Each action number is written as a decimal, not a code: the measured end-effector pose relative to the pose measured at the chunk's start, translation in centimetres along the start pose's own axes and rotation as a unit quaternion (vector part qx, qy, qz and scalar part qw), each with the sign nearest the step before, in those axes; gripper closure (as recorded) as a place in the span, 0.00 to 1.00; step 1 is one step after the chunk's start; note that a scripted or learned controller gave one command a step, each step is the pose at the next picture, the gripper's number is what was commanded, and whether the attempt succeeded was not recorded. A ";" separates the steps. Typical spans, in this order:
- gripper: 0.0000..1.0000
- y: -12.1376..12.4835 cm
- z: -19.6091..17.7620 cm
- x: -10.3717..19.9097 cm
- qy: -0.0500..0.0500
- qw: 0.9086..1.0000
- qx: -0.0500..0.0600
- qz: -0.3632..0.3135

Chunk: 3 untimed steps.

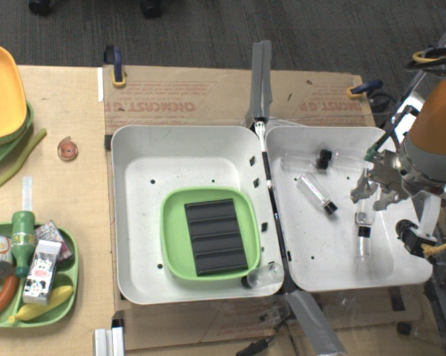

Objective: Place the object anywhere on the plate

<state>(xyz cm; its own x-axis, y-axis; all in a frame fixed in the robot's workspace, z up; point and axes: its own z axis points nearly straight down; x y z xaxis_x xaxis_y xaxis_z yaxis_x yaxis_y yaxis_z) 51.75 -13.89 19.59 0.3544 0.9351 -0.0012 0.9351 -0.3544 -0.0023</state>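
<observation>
Camera view: the gripper (371, 197) hangs over the right bin (312, 267), fingers spread, nothing between them. Clear vials (316, 193) lie loose there; the green plate (175, 212) sits in the left bin (137, 221) on cardboard (208, 95), grey carpet (208, 21) beyond.

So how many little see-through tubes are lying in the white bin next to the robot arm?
2: one tube lies mid-bin; another tube lies under the gripper. More may hide behind the arm.
</observation>
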 end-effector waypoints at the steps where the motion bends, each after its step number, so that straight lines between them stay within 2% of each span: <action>1: 0.00 0.0 0.0 0.0 0.000 1.000 0.000 0.000; 2: 0.00 -2.7 -8.3 -4.1 -0.001 1.000 0.000 0.019; 3: 0.00 0.4 -5.0 -7.2 -0.001 1.000 0.001 0.031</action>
<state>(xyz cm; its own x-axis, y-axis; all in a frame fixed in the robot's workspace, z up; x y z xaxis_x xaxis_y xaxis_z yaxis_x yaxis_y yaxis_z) 49.59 -20.77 24.64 0.4122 0.9111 -0.0028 0.9111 -0.4122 -0.0037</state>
